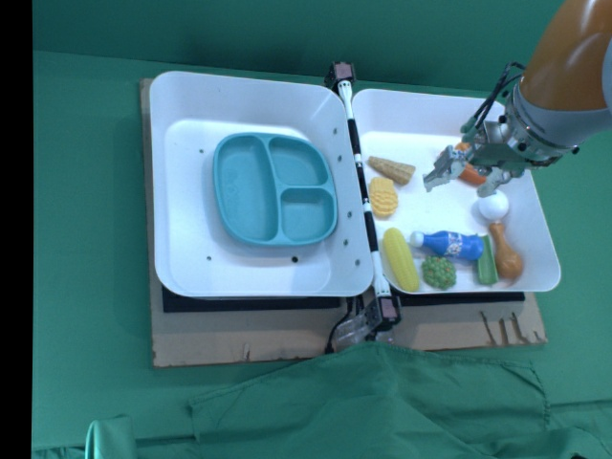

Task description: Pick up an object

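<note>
The right bin (411,113) holds several toy foods. An orange carrot-like piece (470,173) lies near its right wall, and my gripper (466,178) hangs right over it. The fingers stand open, one grey fingertip (436,176) to the left of the piece and the other toward the white egg (493,207). The orange piece lies between the spread fingers, partly hidden by the wrist. Whether the fingers touch it cannot be made out.
Also in the right bin: a tan cone (392,168), a yellow ridged slice (383,197), a yellow corn cob (400,258), a blue bottle (451,245), a green bumpy cluster (439,273), a green pod (487,261), a brown drumstick (506,254). The left bin (191,113) holds a teal divided plate (277,187).
</note>
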Action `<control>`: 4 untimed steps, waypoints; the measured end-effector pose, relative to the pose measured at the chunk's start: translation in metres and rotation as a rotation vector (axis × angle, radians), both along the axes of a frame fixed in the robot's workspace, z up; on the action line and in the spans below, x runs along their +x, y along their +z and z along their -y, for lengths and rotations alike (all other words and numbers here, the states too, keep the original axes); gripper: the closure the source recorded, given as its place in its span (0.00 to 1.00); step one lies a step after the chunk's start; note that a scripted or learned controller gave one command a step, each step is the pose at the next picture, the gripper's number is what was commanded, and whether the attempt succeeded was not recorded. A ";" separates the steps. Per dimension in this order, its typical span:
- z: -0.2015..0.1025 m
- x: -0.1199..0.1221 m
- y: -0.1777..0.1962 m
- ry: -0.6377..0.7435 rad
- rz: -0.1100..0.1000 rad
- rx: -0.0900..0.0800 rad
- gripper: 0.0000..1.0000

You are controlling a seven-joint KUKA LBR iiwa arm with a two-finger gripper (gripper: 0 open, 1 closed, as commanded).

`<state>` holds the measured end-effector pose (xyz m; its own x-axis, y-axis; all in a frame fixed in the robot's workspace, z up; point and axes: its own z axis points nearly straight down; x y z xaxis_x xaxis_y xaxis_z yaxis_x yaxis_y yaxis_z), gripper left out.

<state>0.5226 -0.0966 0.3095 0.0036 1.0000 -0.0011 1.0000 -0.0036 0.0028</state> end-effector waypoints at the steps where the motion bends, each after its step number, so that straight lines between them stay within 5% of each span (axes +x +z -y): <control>1: 0.000 0.000 0.000 0.000 0.000 0.000 0.00; 2: 0.002 0.001 -0.062 -0.001 -0.007 0.001 0.00; 4: 0.007 0.004 -0.126 0.000 0.003 0.001 0.00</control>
<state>0.5269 -0.1032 0.1832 0.0040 1.0000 0.0001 1.0000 -0.0040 0.0062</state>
